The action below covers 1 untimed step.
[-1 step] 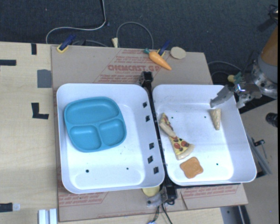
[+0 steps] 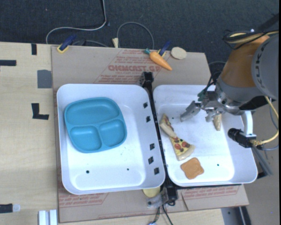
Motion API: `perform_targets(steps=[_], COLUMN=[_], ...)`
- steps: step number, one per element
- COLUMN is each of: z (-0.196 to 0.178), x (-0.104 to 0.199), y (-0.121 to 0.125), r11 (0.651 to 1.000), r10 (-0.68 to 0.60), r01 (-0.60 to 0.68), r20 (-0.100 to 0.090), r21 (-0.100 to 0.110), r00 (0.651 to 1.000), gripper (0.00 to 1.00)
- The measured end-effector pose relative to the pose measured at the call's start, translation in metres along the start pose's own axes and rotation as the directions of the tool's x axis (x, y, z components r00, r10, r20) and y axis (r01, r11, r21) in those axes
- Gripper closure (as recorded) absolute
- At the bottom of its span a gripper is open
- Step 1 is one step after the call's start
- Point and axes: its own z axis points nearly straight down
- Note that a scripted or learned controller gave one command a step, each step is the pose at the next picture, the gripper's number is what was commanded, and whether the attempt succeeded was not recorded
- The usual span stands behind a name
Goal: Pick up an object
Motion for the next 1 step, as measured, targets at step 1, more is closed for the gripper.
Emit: perform_targets(steps=[1], z=[0.0619], x=[0.0173], y=[-0.0067], r11=[1.0], r10=[0.006], r01=[-0.005], r20=[0.006], r21=[-0.014], r00=[1.0], gripper=[0.0])
